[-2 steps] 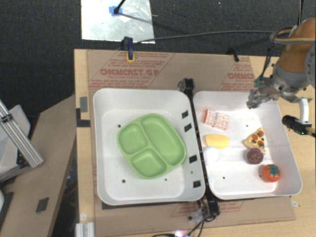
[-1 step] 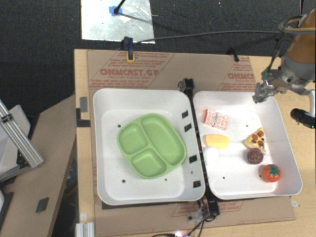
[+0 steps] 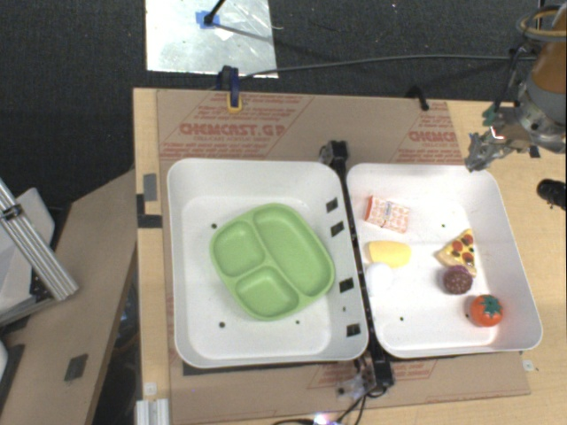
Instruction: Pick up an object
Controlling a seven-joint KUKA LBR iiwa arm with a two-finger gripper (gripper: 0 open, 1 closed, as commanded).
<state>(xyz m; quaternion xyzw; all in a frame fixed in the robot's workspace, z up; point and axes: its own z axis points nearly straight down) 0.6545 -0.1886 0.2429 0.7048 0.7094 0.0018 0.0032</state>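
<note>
The right bin (image 3: 496, 197) holds a red-and-white packet (image 3: 388, 213), a yellow piece (image 3: 390, 253), a pizza slice toy (image 3: 459, 250), a dark maroon round piece (image 3: 457, 280) and an orange-red tomato-like toy (image 3: 485, 310). The arm enters at the upper right; its gripper (image 3: 483, 153) hangs over the bin's far right corner, well away from the objects. Nothing shows between its fingers.
The left bin (image 3: 190, 193) holds a green three-compartment plate (image 3: 270, 259). A black divider with clips (image 3: 347, 237) runs between the bins. Cardboard (image 3: 266, 122) lies under both bins, a blue clamp (image 3: 230, 82) at its far edge. A metal frame (image 3: 31, 242) stands at the left.
</note>
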